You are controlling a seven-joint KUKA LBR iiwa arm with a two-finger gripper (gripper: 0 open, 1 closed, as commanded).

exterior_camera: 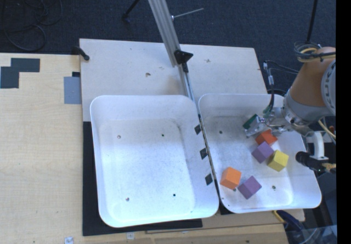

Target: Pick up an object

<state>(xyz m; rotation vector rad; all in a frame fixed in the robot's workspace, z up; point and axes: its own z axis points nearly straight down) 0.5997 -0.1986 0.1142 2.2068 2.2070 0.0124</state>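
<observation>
Five blocks (262, 151) sit skewed in the right bin (307, 199) beside the gripper (258, 124).

2 bins (104, 107), 5 blocks (231, 177): 2 orange, 2 purple, 1 yellow.

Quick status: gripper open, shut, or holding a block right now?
Gripper: cannot be told; it sits low in the right bin, just above the red-orange block, with no block seen in its grasp.
</observation>
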